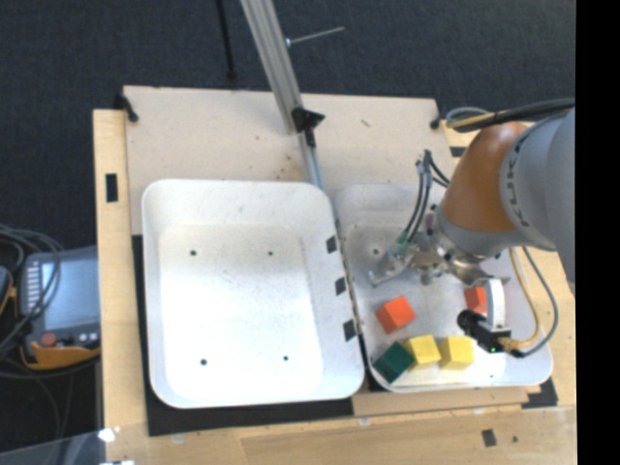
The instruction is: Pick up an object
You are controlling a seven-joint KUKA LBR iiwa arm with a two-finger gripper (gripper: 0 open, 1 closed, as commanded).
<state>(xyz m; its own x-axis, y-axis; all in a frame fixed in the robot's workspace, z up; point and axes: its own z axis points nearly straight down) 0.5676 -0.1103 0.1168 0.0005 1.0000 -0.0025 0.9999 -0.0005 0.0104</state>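
Bench, seen from above, slanted. Left bin (242, 197): white, shallow. Right bin (360, 206): white, holds my blocks. Orange block (395, 314) mid-bin, apart from the rest. Near front wall, a row, L to R: green block (394, 361), yellow block (423, 350), 2nd yellow block (457, 352), each touching or just beside the next. My gripper (412, 260) hangs over the right bin's middle, above and behind the orange block; nothing visible betw. my tips. My arm (504, 187), grey w/ orange band, comes in from the right.

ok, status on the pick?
Gripper low in right bin, nothing seen between fingers. Orange block just below it, untouched. Yellow blocks, green block along near wall.
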